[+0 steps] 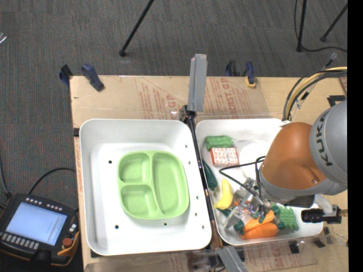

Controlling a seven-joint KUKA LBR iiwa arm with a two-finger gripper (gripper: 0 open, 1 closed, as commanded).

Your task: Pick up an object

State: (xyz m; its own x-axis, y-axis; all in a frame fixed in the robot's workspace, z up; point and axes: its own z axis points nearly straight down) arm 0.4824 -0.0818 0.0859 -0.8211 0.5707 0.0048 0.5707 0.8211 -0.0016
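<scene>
Right bin [249, 130], toy food, arm overhead.
Claw [248, 207] amid clutter by banana [226, 194], carrot [260, 229]; grip state indiscernible.

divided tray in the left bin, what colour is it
Light green divided tray, seen in the camera view.

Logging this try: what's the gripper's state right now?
Gripper: low in the right bin, over the banana and carrot; open or closed cannot be told.
</scene>
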